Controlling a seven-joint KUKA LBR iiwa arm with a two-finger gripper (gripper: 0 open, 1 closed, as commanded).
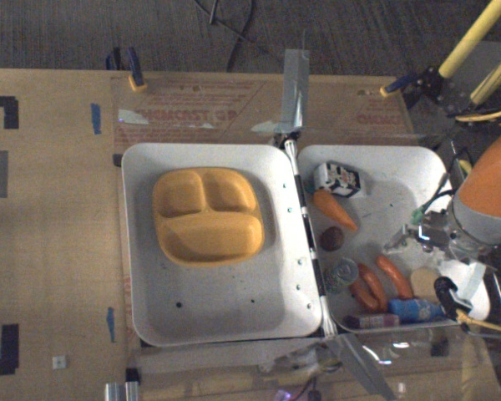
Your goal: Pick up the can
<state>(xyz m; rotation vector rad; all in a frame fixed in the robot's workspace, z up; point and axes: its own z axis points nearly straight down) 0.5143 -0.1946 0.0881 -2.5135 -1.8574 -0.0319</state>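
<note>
**Crowded corner around the can**

From the camera above, my hand [441, 253] hangs at the right side of the right bin [401, 159]; whether it is open or closed I cannot tell, and I see nothing held in it. The can [341, 273], as I judge the round grey metal end to be, lies near the bin's left wall, towards the near edge. A dark round piece [331, 239] sits just beyond it, and red-orange sausages [369, 288] lie just beside it on the right.

My worry is the crowding: coming down there, I could pinch a sausage instead, or push the can against the wall. If it lies on its side, it may roll away.

A carrot [335, 210], a black-and-white pack [337, 178] and a blue item [416, 310] also share this bin. The left bin [142, 249] holds a yellow divided plate [207, 215]. The worktop [50, 190] is pale wood with blue tape marks; dark carpet and cables lie beyond.
</note>
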